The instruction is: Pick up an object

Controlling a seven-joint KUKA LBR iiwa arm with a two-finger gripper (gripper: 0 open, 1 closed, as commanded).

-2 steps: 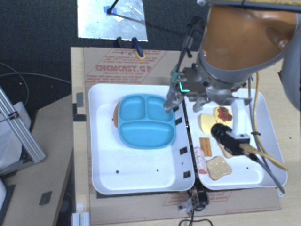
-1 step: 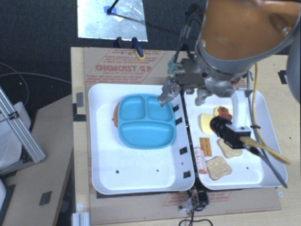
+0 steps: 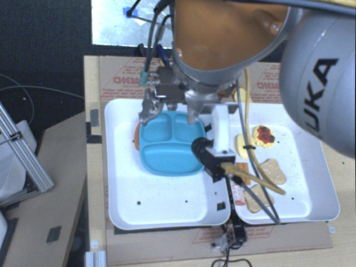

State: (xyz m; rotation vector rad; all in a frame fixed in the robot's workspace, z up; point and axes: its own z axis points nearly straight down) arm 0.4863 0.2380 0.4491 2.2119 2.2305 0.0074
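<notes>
Blue divided tray (image 3: pixel 169 143) sitting in left bin (image 3: pixel 125 204), I'm hovering gripper (image 3: pixel 169 115) over its far rim, fingers apart astride nothing; I reckon descend, then close.

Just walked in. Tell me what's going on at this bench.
A grey KUKA arm reaches in over two shallow white bins and hangs low over the left bin. Its gripper sits at the far edge of a blue divided tray lying in that bin. Whether it has hold of the tray can't be told from here. The right bin holds small food-like pieces, including a yellow round one with red topping and some tan ones.
</notes>
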